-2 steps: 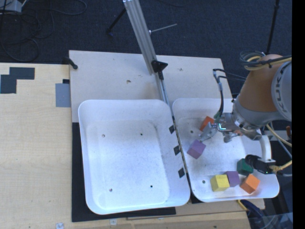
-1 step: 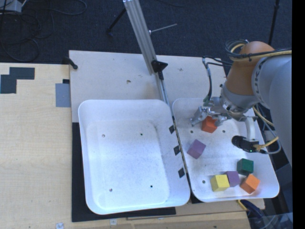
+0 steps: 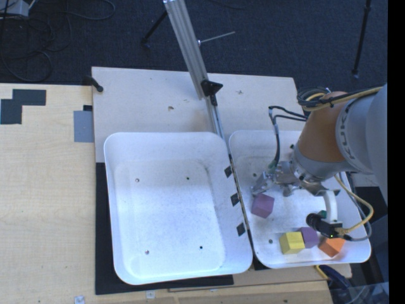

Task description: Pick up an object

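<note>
The two-finger gripper hung just above the purple plastic cube — grip state impossible to tell. Descending straight toward six o'clock, centred over it, seemed wisest.

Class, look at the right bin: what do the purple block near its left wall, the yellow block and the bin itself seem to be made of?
Purple block: matte, evenly coloured, with no glare; probably foam or painted wood, the view cannot settle which.
Yellow block: the same dull, flat-faced look, so likely the same material.
Right bin: white, smooth, with a rounded moulded rim and faint speckling; probably plastic.
</note>
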Controlling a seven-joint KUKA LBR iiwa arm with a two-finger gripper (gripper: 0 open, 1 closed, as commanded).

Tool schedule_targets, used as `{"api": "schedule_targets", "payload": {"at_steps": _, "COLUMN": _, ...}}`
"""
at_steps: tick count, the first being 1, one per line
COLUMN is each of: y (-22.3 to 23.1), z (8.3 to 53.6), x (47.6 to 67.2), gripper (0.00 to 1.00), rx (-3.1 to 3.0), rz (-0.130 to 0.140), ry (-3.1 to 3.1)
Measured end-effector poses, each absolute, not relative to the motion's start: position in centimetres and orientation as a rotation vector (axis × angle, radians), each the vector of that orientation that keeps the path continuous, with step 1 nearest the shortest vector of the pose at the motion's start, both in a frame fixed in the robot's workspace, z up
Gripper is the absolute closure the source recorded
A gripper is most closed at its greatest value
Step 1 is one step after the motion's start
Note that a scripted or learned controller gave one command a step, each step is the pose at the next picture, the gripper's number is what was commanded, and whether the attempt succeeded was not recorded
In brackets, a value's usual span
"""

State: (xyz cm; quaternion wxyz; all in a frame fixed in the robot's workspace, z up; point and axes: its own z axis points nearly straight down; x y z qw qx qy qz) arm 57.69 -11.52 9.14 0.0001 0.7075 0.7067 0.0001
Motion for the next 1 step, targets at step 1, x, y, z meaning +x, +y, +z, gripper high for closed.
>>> {"api": "schedule_targets", "payload": {"at_steps": 1, "y": -16.81, "z": 17.88, "x": 58.19, "gripper": 0.0, "rx": 2.221, "rz": 0.002, "ry": 2.213}}
